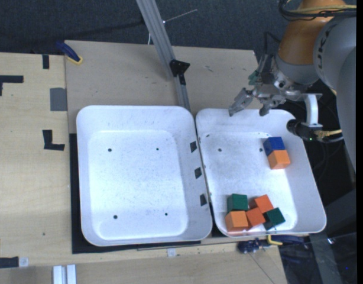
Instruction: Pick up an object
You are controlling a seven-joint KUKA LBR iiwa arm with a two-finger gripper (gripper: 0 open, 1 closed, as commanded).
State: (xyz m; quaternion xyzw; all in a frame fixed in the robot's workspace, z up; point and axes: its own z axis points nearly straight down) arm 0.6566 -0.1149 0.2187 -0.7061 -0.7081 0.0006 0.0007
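The end effector (250, 106) hangs over the right bin's (305, 176) top edge, fingers spread apart, holding nothing. A blue block (274, 143) touches an orange block (279, 158). More blocks (252, 211) crowd the near corner.

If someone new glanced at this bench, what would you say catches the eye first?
Probably the orange-banded arm at upper right, its open claw hanging over the far rim of the right bin. Next, the bright blocks there: a blue block touching an orange block by the right wall, and an orange-and-green cluster at the near edge.
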